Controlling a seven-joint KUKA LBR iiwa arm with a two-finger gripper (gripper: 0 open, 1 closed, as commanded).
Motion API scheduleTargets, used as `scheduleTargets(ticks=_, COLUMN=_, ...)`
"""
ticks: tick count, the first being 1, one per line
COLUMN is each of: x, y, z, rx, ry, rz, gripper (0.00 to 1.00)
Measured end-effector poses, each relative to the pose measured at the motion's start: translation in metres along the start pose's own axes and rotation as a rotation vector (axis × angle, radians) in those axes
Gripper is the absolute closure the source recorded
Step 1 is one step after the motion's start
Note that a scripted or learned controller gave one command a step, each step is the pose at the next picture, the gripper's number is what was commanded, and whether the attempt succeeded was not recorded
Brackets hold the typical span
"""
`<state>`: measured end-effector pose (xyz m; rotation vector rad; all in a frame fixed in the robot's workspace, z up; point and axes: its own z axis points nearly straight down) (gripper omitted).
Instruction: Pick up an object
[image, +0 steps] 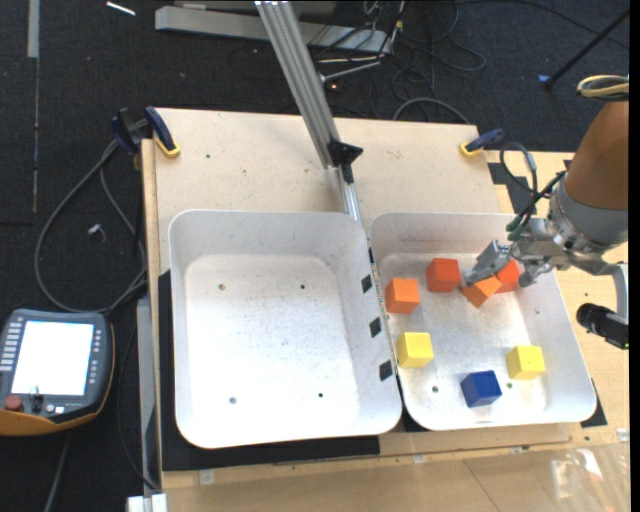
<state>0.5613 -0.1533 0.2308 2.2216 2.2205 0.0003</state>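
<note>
On a pale wooden bench (260, 165) over dark carpet strewn with cables, the gripper (493, 268) reaches into the right bin (560, 400) and seems closed on an orange block (483, 290), apparently lifted, beside red (443, 274), orange (403, 294), yellow (415, 348) and blue (481, 387) cubes.

Grey arm (585, 215) with orange band; black cables; small metallic pincer (492, 262)

floor (70, 90): dark carpet, black cables | bench (260, 165): pale board, clamped corners | pendant (52, 372): left
</note>
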Motion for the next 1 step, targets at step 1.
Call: scheduleTargets(ticks=1, x=-0.0342, y=-0.0231, z=-0.0314, rx=-0.004, ry=-0.003, rz=0.003, gripper=0.00)
